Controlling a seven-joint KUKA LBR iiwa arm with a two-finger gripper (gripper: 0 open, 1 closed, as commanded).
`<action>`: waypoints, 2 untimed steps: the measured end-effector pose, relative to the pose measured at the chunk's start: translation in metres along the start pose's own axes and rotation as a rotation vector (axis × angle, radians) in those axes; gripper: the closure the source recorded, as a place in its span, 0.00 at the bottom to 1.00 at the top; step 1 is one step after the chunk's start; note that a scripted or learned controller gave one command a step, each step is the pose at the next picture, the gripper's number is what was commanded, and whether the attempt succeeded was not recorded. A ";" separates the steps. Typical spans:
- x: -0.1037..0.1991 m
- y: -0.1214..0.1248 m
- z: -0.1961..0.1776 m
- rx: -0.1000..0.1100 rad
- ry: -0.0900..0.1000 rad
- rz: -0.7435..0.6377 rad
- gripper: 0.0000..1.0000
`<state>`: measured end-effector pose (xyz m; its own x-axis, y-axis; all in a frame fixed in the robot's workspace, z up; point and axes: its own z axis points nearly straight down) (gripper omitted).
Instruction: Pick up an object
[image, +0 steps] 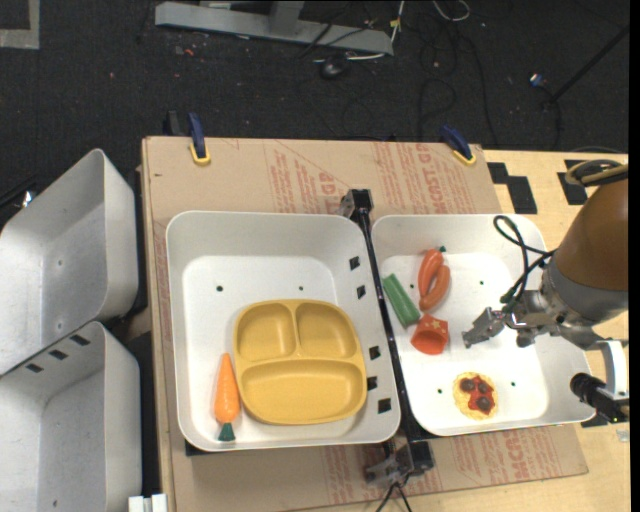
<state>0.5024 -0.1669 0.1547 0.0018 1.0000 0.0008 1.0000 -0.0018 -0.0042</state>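
- Nearest us, a round pizza toy (475, 393) lies in the right bin (520, 410).
- Our gripper (474, 332) hangs released, grasping nothing, beside a red cup (430, 336).
- Farther: green stick (402, 299), glossy hotdog (433, 278).
- Red cardboard lettering (425, 180) is unreadable.

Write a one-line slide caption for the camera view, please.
KUKA gripper hovers in the right bin near the red cup, hot dog and pizza.
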 end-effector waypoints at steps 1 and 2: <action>0.001 -0.001 0.064 0.001 0.001 0.000 0.00; 0.001 -0.001 0.062 -0.003 0.000 0.000 0.00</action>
<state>0.5013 -0.1659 0.0922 0.0016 1.0000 0.0009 1.0000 -0.0016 -0.0009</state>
